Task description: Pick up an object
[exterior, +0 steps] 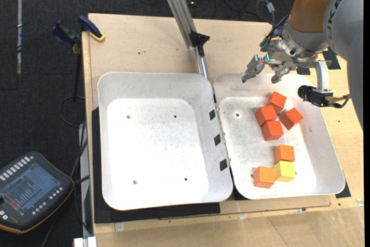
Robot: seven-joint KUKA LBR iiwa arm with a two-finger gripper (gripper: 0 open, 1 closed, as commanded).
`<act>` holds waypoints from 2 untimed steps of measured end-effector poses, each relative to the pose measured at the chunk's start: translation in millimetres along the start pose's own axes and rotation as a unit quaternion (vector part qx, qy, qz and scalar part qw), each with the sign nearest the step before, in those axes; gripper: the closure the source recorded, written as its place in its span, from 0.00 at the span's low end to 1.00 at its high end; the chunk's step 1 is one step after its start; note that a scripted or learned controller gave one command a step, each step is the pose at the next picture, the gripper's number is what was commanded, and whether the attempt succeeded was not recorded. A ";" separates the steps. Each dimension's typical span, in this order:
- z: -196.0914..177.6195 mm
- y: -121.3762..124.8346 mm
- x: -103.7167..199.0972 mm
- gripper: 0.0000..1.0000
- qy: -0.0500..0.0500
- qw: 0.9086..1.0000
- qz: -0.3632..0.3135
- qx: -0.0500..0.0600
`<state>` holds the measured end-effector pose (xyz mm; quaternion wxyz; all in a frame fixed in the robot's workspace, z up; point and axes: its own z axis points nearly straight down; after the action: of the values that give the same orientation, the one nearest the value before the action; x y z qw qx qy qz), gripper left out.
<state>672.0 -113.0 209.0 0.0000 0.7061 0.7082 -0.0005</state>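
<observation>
A pale wooden bench (144,43) stands on a dark floor strewn with cables, and it bears two shallow white bins side by side. The left bin (156,139) has a speckled floor. The right bin (324,153) holds all the blocks. A grey metal strut (176,0) slants down from the top of the view to the gap between the bins, and a teach pendant (29,191) lies on the floor at the lower left. A blue and yellow clamp (78,32) grips the bench's far left corner.

The arm (326,0) comes in from the right, and its fingers (267,69) hang over the far edge of the right bin, spread apart with nothing between them.

Just below and to the right of the fingers lies a cluster of four orange blocks: one (277,101) nearest the fingers, turned so a corner points toward them, one (266,114) below it, a redder one (291,118) to its right, turned cornerwise, and one (272,129) below those. The blocks look roughly cubic, so no long axis shows. Well further from the fingers, toward the near rim, an orange block (284,153) sits above a yellow block (285,171), which touches another orange block (264,176) on its left.
</observation>
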 end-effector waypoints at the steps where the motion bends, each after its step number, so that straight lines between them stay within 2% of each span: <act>1: 56.6 2.0 -9.1 0.00 0.000 1.000 0.002 0.002; 2: 110.6 0.7 -8.4 0.00 0.000 1.000 0.001 0.002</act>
<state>672.7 -121.5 98.5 -0.0020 0.7071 0.7071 -0.0019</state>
